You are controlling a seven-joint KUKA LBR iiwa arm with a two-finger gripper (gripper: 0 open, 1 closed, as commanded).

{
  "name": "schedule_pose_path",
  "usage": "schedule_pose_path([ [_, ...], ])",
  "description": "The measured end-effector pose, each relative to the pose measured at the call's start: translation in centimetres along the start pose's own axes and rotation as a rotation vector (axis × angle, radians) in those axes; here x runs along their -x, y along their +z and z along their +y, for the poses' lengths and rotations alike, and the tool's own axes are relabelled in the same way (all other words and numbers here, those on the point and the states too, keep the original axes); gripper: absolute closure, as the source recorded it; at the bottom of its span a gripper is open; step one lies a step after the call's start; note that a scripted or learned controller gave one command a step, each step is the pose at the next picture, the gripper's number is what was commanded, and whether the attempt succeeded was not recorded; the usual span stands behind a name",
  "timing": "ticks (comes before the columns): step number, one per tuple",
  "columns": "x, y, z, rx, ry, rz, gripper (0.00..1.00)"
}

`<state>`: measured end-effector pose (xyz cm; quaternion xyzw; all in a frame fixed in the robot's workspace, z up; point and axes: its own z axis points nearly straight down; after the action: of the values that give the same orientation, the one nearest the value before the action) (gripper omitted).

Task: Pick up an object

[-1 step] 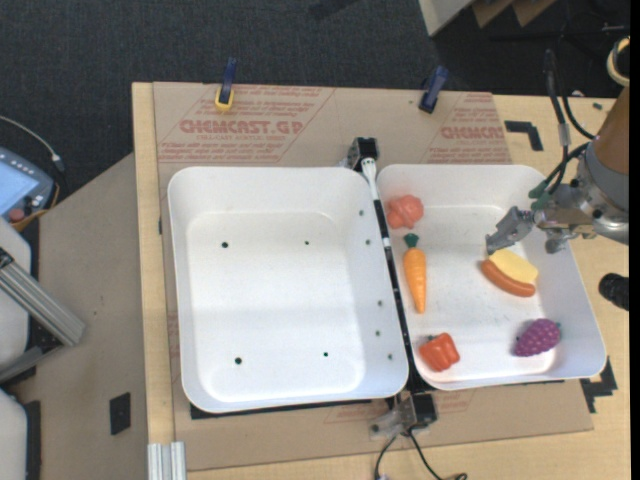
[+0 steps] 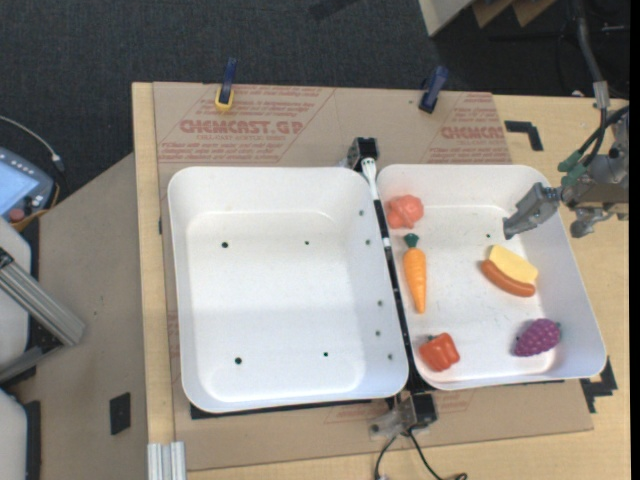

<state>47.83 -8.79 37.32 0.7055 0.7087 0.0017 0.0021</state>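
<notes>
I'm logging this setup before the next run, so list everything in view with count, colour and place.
Bins: two, white, side by side on the bench.
Carrot: one, orange, right bin, left side.
Pink toy food: one, right bin, far-left corner.
Red pepper: one, right bin, near-left.
Hot dog: one, yellow and orange, right bin, centre-right.
Grapes: one bunch, purple, right bin, near-right.
Clamps: two, blue, board's far edge.
Gripper: one, grey, above right bin's far-right.

left bin lies open; carrot, hot dog, grapes crowd the right bin.
</notes>
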Motion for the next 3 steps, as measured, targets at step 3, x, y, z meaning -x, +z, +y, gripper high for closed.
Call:
schedule_pose_path([
  [3,-5.8,-16.3,2.6,0.001,-0.001,0.000,1.00],
])
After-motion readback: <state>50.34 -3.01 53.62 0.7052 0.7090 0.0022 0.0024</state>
